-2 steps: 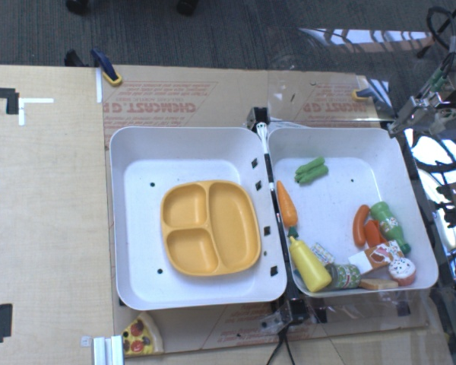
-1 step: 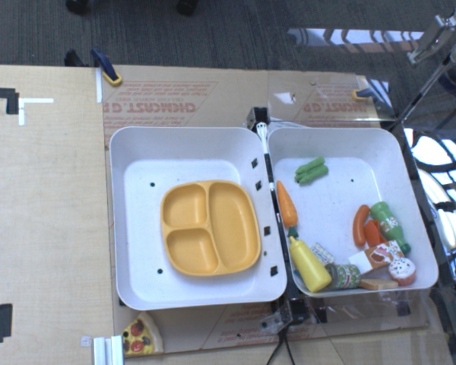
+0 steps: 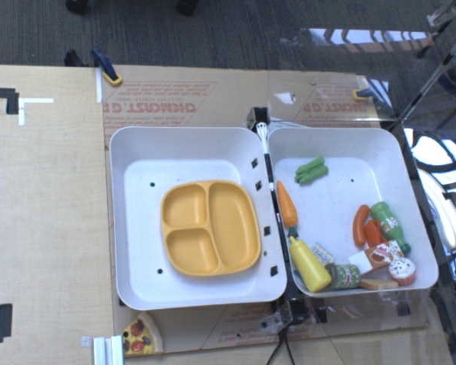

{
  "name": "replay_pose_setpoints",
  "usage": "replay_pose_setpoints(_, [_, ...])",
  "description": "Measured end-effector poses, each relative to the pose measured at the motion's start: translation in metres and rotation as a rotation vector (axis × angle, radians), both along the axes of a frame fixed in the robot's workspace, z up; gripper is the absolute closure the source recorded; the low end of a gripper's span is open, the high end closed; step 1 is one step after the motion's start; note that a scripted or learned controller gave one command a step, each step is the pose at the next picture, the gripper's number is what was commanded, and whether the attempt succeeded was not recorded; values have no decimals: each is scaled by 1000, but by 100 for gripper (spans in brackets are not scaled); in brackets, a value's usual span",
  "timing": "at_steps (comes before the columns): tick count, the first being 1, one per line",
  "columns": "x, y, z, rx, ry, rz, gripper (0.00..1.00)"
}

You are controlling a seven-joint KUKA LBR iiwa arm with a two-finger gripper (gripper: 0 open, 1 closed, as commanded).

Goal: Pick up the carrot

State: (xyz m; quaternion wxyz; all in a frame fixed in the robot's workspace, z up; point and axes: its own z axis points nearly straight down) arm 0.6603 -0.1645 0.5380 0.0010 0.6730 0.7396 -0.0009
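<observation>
We note the carrot [image 3: 286,204] lying untouched against the right bin's [image 3: 407,175] left wall; pickup not begun.

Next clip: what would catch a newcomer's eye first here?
Probably the yellow divided plate, alone in the middle of the left bin. Then the toy food in the right bin: the carrot lies against its left wall, a yellow bottle just below it, green beans above, and the rest heaped in the lower right corner.
</observation>
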Motion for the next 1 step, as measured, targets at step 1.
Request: replay_pose_setpoints(1, [2,1,7,-3,0,5,100])
